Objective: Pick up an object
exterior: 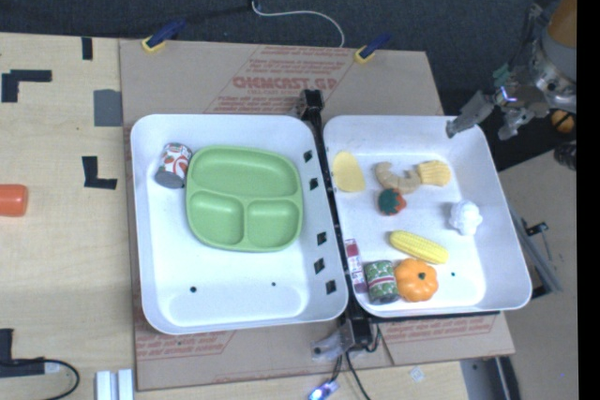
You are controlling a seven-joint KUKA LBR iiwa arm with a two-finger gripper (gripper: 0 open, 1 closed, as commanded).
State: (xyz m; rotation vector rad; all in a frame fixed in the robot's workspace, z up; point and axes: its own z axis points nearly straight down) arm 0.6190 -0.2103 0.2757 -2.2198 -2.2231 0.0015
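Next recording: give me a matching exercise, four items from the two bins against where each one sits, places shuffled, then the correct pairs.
Items:
1. green divided plate
2. small can
3. orange pumpkin
4. white crumpled ball

Places:
A. right bin, near its right wall
B. left bin, middle
C. right bin, front edge, beside a green-labelled can
D. left bin, against the plate's left rim

Pairs: 1-B, 2-D, 3-C, 4-A
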